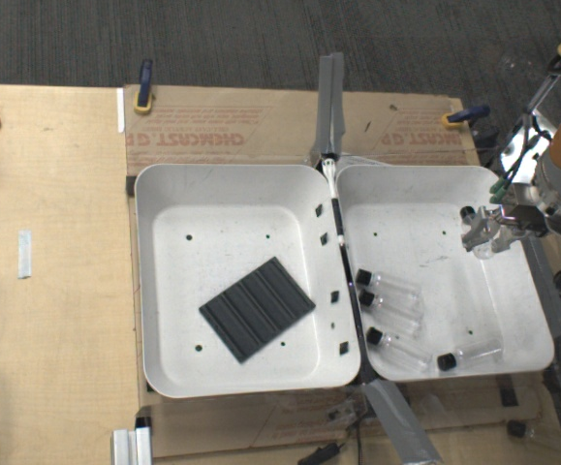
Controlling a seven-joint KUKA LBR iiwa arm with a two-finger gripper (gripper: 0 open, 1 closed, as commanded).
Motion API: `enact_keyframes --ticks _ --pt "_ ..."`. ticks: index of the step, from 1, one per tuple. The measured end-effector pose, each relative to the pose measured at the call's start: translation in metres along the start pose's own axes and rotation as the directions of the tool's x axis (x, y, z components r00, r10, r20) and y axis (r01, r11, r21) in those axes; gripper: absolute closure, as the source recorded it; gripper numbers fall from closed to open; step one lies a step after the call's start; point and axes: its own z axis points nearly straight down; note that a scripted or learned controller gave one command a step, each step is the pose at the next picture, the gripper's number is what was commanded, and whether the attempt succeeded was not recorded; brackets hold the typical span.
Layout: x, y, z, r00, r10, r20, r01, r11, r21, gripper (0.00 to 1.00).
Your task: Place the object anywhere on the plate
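- Clear plastic vials (396, 308) with black caps lie in the right bin (513, 356), from its centre toward six o'clock: light, slippery, prone to roll, so grip mid-body.
- Dark ridged plate (258, 308) lies in the left bin (164, 356).
- Gripper (482, 231) hovers at the right bin's two o'clock; whether it is wide or narrow, I cannot tell.

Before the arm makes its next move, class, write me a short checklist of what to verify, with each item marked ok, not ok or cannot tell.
1. Dark ribbed plate lies flat in the left bin: ok.
2. Plate surface free for placing: ok.
3. Clear vials with black caps lie in the right bin, along its near-left part: ok.
4. Gripper is over the right bin, near its far right side: ok.
5. Gripper holds a vial: cannot tell.
6. Gripper is above the vials: not ok, it sits apart from them.
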Motion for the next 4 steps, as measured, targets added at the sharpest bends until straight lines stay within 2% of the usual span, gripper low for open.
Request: enact_keyframes --ticks 1,2,3,4 --pt "0.086 -0.014 0.045 1.0 -0.011 0.0 0.011 1.0 0.002 1.0" --pt "0.157 -0.022 0.044 0.996 -0.086 0.0 0.086 0.996 0.002 1.0" --pt "0.235 -0.006 0.045 0.988 -0.155 0.002 0.155 0.988 0.003 1.0" --pt "0.277 -0.013 -0.109 0.971 -0.239 0.003 0.239 0.971 0.001 1.0"
